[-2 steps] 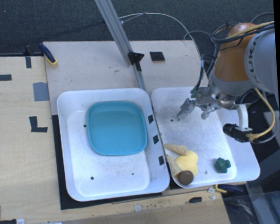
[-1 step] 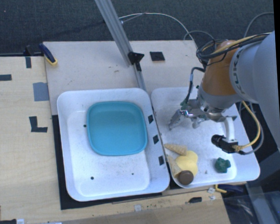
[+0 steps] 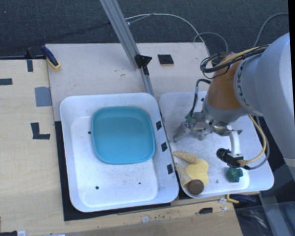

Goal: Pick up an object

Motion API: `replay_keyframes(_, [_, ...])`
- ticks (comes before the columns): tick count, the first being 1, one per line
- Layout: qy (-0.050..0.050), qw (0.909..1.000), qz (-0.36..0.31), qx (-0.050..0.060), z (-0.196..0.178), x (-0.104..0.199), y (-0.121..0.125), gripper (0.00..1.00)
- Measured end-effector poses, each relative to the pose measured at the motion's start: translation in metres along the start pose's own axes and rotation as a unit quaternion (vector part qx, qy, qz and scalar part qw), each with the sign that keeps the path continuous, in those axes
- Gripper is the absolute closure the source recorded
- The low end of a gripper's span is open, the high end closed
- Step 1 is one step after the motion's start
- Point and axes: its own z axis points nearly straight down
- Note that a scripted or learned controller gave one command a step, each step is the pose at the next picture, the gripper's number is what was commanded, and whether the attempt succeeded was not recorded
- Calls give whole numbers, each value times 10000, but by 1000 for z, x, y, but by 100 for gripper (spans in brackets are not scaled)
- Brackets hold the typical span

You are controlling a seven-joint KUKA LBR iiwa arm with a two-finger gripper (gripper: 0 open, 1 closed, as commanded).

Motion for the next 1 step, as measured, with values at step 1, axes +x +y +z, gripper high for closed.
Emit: replay_keyframes(1, [-3, 10000, 3, -16, -12, -1, 1, 100])
